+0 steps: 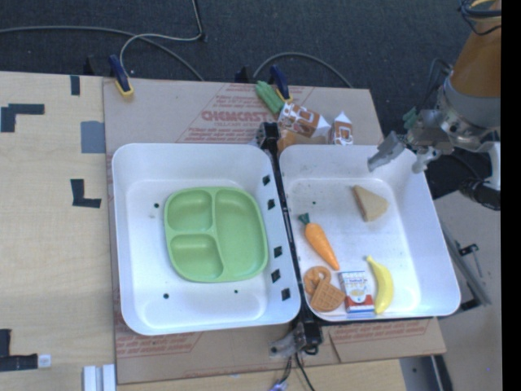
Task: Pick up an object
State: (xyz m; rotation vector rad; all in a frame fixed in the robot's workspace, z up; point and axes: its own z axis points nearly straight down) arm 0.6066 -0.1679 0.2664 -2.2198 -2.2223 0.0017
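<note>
The claw [400,151] hangs over the far right corner of the right bin [431,218] with its two fingers spread wide and nothing between them, which looks like a staging pose before a descent. The likely targets lie below it in that bin: a pale cheese wedge [371,203] nearest, a tapered orange carrot [320,243], a curved glossy banana [381,283], a small carton [356,291] and a waffle-textured pretzel [322,288]. The left bin [130,218] bears a smooth green divided plate [216,234], lying flat.

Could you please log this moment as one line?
pincer open, above right bin far corner | holding nothing | cheese, carrot, banana in bin
</note>
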